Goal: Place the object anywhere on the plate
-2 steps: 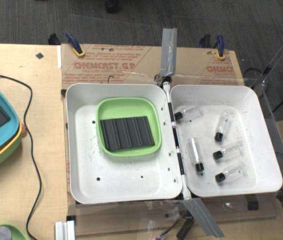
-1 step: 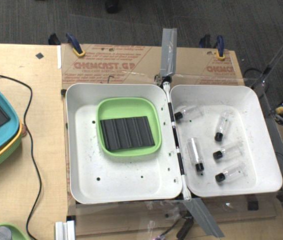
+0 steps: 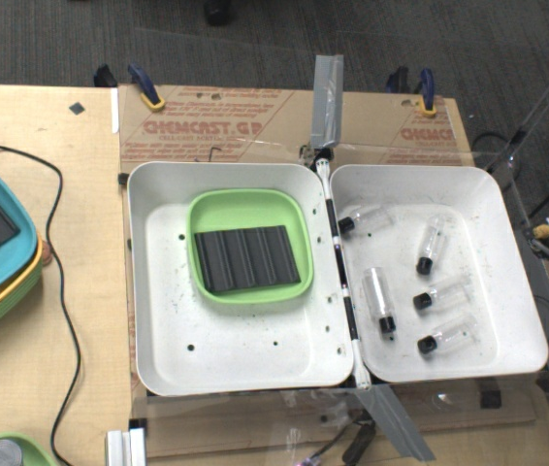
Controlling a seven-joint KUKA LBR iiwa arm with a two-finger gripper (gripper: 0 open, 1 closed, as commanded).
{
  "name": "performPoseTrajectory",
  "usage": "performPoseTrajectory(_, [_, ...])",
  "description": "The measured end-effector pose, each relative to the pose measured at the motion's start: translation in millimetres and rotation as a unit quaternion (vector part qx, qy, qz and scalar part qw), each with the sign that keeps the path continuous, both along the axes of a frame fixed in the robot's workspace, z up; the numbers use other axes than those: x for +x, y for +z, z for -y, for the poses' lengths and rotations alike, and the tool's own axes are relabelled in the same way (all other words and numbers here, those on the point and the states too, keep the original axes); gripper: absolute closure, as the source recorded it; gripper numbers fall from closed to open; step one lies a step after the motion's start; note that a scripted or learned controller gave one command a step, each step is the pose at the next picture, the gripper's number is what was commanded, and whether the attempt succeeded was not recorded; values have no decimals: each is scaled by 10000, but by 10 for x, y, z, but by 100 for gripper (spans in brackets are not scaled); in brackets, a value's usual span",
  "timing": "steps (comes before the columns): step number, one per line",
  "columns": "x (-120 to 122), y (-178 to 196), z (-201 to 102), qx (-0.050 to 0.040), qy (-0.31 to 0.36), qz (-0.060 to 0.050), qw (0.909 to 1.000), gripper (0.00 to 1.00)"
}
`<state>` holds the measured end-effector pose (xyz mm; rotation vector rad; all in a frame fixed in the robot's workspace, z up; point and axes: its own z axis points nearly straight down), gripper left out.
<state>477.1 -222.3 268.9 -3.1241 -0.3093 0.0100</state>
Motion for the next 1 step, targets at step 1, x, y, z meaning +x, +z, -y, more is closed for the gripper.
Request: performPoseTrajectory(1, [0,-90,-2,0,1,-2,10000,0])
